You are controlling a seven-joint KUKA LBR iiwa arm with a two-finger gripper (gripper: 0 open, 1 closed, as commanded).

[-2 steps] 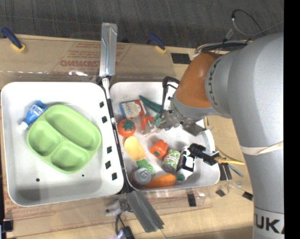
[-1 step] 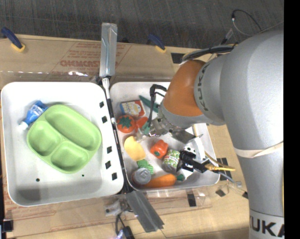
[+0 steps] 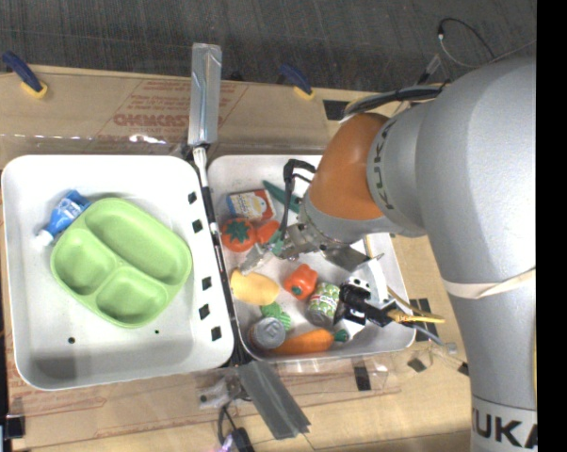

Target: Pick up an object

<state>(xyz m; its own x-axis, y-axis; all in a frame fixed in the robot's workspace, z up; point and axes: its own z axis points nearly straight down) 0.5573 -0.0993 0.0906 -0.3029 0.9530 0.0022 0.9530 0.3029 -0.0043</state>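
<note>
Clutter fills the right bin (image 3: 387, 264), so we hang our hand (image 3: 285, 243) low beside the tomato (image 3: 238, 234); whether it grips anything, we cannot tell.

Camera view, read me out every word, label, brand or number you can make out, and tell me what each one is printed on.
"KUKA", running up the arm's grey wrist housing beside the orange band.
"UKA", the visible part of the same brand, on the arm's base at the bottom edge.
Red print on the cardboard sheet behind the bins: upside down, too blurred to read.
Label on the small carton in the right bin: too small to read.
Label on the green can: unreadable.
</note>
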